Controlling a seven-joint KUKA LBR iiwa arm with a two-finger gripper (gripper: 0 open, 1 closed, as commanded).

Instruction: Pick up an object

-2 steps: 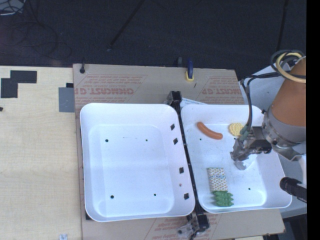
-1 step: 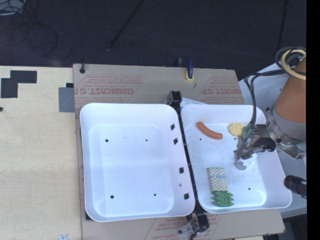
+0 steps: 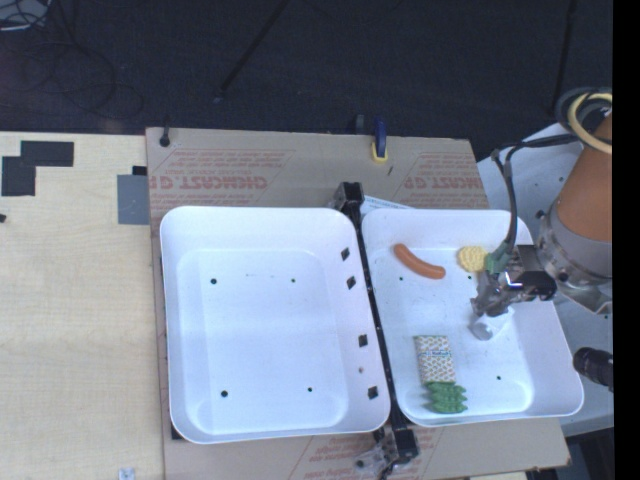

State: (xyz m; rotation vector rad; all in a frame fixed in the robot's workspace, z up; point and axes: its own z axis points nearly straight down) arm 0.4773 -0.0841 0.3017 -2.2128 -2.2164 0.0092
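Camera view: the two-finger metal gripper (image 3: 484,320) is low inside the right shallow white bin (image 3: 545,393); finger state cannot be told; the orange sausage-shaped toy (image 3: 419,262), yellow ridged piece (image 3: 471,259), patterned flat packet (image 3: 434,357) and green leafy toy (image 3: 445,398) lie apart from it

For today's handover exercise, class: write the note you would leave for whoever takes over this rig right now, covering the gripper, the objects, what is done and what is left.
Gripper: low over the right bin, near its right side; nothing seen between its fingers.
Objects, all in the right bin: sausage at the back, yellow piece beside it near the gripper, patterned packet at the front, green piece touching the packet's near end.
Done: no pick yet.
Left: grasp and lift one object; the yellow piece looks nearest.
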